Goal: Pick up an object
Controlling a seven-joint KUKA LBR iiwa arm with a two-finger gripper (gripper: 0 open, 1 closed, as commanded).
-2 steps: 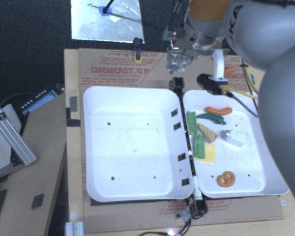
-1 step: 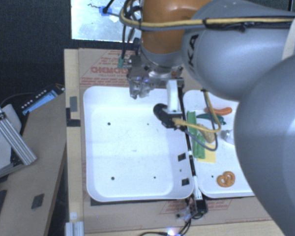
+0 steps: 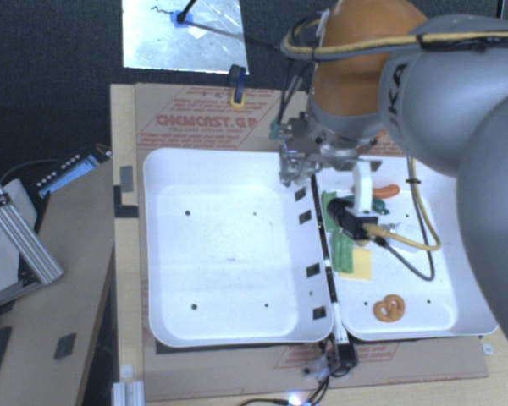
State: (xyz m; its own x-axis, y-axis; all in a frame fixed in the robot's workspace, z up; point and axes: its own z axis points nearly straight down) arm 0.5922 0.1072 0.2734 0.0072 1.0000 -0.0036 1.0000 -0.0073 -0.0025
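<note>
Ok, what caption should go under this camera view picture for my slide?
Robot arm reaching over the right bin, which holds a pretzel and green and yellow pieces.

A thick grey arm (image 3: 457, 83) with an orange band (image 3: 364, 32), dark lettering beside the band, and yellow and black cables looping below the band.

A flat brown cardboard sheet (image 3: 205, 112) printed with red lettering lies under the bins across the middle of the frame. Behind it, at upper left, a shiny silver foil square (image 3: 182, 22) rests on the dark carpeted floor (image 3: 42, 66). A yellow-and-blue clamp (image 3: 236, 87) grips the cardboard's far edge. At far left, an aluminium extrusion bar (image 3: 17, 231) slants across a tan tabletop (image 3: 63, 303).
</note>
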